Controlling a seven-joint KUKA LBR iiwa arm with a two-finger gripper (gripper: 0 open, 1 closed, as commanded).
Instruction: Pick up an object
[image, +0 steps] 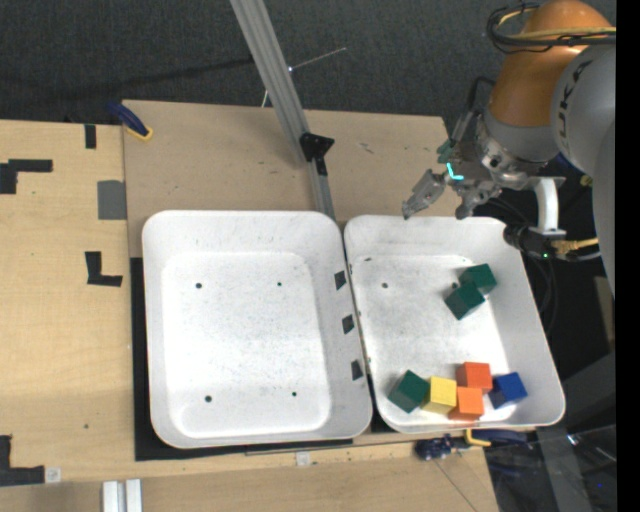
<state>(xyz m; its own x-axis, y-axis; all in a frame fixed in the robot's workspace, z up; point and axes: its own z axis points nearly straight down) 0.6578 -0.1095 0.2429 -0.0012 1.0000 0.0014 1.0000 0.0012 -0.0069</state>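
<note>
My gripper (441, 200) hangs above the far rim of the right bin (430, 232), its two fingers spread apart with nothing between them. Two dark green blocks (470, 290) lie touching in the right bin, below and to the right of the gripper. Along the bin's near edge sits a cluster: a green block (407, 390), a yellow block (442, 392), two orange blocks (470, 388) and a blue block (508, 388).
The left bin (240, 325) stands beside the right one, their rims meeting at the middle. A slanted metal pole (285, 90) rises behind the bins. Black cables (535, 240) run near the right bin's far corner.
</note>
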